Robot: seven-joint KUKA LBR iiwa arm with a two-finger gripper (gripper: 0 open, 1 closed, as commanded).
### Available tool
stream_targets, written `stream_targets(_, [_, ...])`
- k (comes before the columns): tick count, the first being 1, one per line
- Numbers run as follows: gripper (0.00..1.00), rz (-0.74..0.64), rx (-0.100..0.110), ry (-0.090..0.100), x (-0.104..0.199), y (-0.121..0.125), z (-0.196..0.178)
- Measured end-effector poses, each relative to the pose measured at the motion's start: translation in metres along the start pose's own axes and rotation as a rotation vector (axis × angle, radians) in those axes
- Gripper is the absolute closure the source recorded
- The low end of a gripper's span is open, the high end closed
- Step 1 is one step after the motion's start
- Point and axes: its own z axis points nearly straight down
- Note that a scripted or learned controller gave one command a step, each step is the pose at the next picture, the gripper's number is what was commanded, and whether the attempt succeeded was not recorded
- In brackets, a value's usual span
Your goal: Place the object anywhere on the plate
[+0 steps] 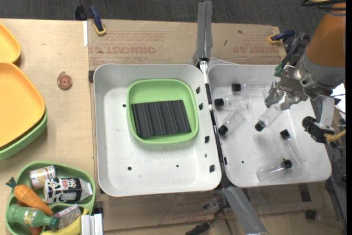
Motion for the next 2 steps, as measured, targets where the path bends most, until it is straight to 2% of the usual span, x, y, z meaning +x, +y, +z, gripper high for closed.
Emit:
stream_targets(1, [0.00, 0.000, 0.000, 0.000, 0.000, 0.000, 0.000])
stream_targets(2, [0.00, 0.171, 0.002, 0.001, 0.063, -0.015, 0.002])
